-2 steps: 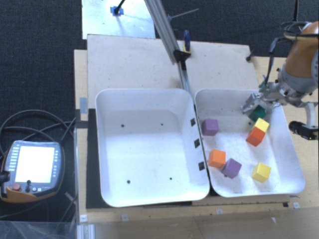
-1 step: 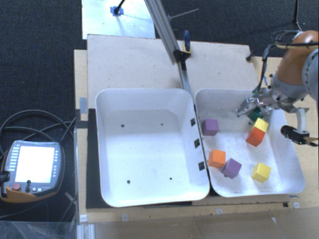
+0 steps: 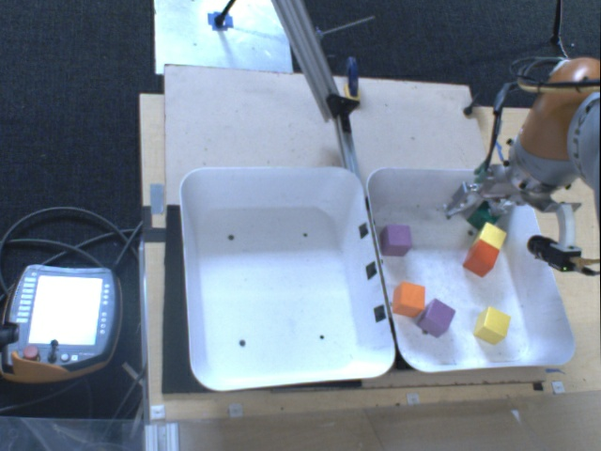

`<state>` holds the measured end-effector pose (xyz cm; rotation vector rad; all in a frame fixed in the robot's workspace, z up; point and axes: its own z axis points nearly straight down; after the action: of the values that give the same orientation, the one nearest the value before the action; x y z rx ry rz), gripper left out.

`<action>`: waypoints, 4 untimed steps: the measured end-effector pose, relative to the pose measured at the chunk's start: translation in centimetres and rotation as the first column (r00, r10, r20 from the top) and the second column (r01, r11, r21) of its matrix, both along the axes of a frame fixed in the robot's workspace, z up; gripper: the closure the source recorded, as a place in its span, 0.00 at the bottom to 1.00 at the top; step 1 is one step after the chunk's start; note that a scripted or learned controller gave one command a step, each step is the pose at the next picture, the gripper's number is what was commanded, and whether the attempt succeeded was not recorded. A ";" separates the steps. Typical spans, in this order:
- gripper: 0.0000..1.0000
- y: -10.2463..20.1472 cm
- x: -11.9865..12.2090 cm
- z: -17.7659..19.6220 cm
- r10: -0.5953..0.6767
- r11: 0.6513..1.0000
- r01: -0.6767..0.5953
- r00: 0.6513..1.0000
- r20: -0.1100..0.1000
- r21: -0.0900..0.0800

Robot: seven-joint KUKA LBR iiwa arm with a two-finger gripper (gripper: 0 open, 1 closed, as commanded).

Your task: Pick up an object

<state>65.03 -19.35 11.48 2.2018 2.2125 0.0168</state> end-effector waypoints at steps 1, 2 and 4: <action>1.00 -0.1 0.1 1.1 0.003 1.000 -0.003 1.000 0.005 -0.004; 1.00 -0.4 -0.5 7.1 -0.002 1.000 0.002 1.000 -0.014 0.004; 1.00 4.7 -2.0 11.7 0.005 1.000 -0.005 1.000 -0.018 0.008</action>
<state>63.02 -14.67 23.18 2.2095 2.2306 0.0054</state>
